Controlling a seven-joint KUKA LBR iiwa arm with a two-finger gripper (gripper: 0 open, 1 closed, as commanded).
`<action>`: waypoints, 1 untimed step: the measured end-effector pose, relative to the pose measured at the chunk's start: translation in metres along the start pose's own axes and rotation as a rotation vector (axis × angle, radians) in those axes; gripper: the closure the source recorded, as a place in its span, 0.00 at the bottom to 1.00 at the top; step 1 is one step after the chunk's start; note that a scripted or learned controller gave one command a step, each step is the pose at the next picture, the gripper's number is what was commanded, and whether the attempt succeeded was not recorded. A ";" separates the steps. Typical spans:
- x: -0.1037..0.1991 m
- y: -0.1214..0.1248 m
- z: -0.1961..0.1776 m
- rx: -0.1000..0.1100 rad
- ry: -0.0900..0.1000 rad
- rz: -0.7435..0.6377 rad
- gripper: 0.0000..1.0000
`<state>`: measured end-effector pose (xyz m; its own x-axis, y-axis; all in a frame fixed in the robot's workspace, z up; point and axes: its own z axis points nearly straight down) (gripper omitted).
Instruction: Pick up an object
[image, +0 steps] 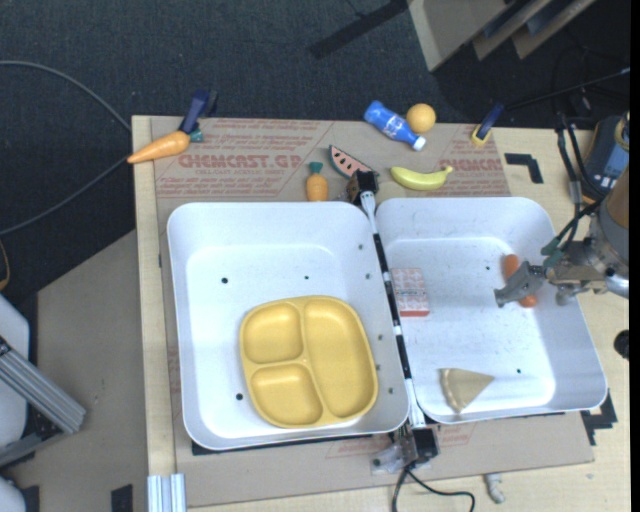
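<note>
Fingers (520, 290) in the right bin (470, 225) (grip unclear) — small orange object (512, 266) partly hidden beside them.

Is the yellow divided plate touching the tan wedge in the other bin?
Apart. The camera view shows the yellow divided plate in the left bin; the tan wedge lies beyond the bins' shared rims.

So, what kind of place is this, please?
Probably a robotics lab bench for grasping tests: two white bins clamped side by side on a board, toy food such as a plastic banana and carrot, and a robot gripper reaching into the right bin.
</note>
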<state>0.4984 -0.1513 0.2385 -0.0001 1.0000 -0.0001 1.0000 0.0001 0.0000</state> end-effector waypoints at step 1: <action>-0.073 0.073 0.071 0.000 -0.002 0.001 0.00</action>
<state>0.5717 -0.2243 0.1679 0.0009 1.0000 -0.0018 1.0000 -0.0009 -0.0001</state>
